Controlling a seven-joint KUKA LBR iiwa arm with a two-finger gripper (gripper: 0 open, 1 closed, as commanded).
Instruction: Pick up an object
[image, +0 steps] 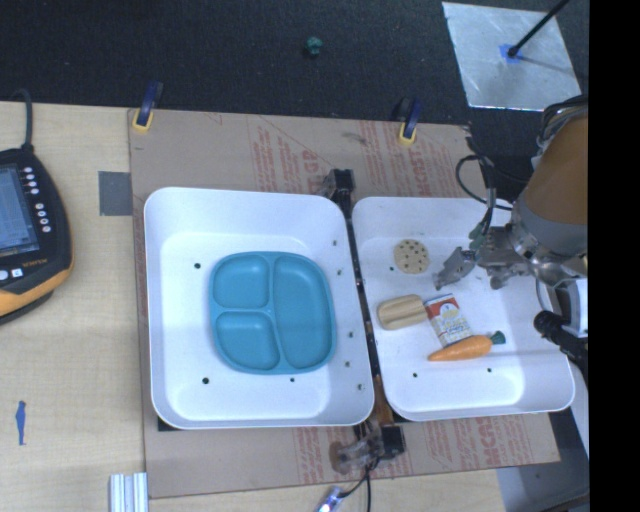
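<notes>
Sitting untouched in the left bin (160, 300), a blue divided plate (272, 311); in the right bin (540, 395) lie a cookie (410, 256), sponge (401, 311), small carton (449, 320) and toy carrot (462, 348). At two o'clock the end effector (455, 268) hovers, fingers spread, nothing held; no pick made yet.

We take this for a robotics lab set up for testing. We see a pale wooden bench (70, 390) with a sheet of brown cardboard (250, 150) clamped to it by blue clips (148, 105), and two shallow white bins (160, 300) fixed side by side on top. A handheld control pendant (25, 230) with a screen lies at the bench's left edge. Cables (475, 180) trail near the grey robot arm (560, 180), and the dark floor beyond bears a taped patch (510, 55).
</notes>
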